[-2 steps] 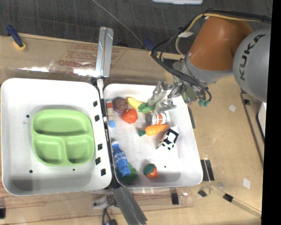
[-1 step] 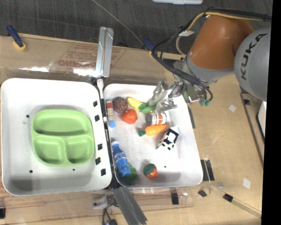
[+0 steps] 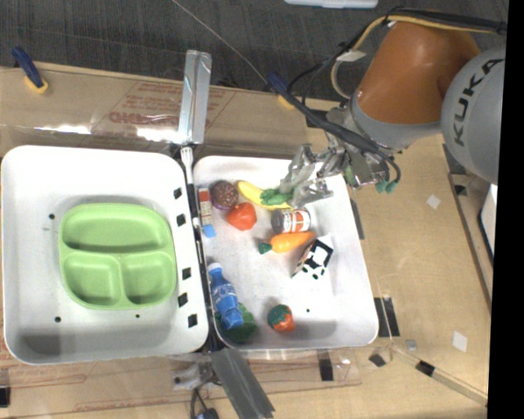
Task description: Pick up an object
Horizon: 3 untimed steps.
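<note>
The grey KUKA arm with its orange band (image 3: 408, 67) is reaching in from the right, leaning over the far edge of the right-hand shallow white bin (image 3: 352, 253). The left-hand shallow white bin (image 3: 20, 235) is sitting just beside it, holding a light-green plastic tray with three compartments (image 3: 117, 255). The two-finger metal gripper (image 3: 300, 182) is hanging low over the far part of the right bin — its fingers are standing slightly spread, with nothing visibly between them; the tips are sitting right at the yellow toy banana (image 3: 256, 194), though contact cannot be confirmed. Objects are lying scattered in the right bin: a blue plastic bottle (image 3: 223, 299) is resting along the left wall near the front, a small can with a red-and-white label (image 3: 292, 221) is lying just in front of the gripper, and an orange toy carrot (image 3: 288, 241) is lying just below the can. A black-and-white patterned block (image 3: 314, 259) is sitting tilted right of the carrot. A red toy tomato (image 3: 241, 215) is sitting beside a dark brownish round item (image 3: 224, 194) near the left wall — and a small red strawberry-like toy (image 3: 280, 317) is resting near the front.
</note>
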### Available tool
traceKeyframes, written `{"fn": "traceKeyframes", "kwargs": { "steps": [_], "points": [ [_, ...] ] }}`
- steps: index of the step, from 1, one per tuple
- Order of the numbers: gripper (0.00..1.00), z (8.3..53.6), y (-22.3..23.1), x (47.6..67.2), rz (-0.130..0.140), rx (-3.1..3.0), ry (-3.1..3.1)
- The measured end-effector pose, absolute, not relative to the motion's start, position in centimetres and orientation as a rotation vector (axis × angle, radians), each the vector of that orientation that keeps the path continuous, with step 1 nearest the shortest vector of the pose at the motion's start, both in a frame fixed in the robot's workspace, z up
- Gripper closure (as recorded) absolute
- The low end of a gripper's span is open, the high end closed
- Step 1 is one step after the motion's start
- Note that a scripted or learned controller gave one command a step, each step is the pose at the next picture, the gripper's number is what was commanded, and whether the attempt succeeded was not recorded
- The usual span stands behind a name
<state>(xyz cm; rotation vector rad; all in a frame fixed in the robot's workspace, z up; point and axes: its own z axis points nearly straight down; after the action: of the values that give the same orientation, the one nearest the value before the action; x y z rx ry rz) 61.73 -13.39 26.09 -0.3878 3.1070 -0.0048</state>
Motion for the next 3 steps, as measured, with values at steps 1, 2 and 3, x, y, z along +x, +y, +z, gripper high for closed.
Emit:
{"fn": "traceKeyframes", "kwargs": {
  "steps": [1, 2, 3],
  "points": [
    [1.0, 29.6, -9.8, 65.8, -0.002, -0.182, 3.131],
    [1.0, 31.6, -6.9, 65.8, -0.001, -0.128, 3.135],
    [1.0, 32.7, -6.8, 65.9, -0.003, -0.132, 3.131]
  ]
}}
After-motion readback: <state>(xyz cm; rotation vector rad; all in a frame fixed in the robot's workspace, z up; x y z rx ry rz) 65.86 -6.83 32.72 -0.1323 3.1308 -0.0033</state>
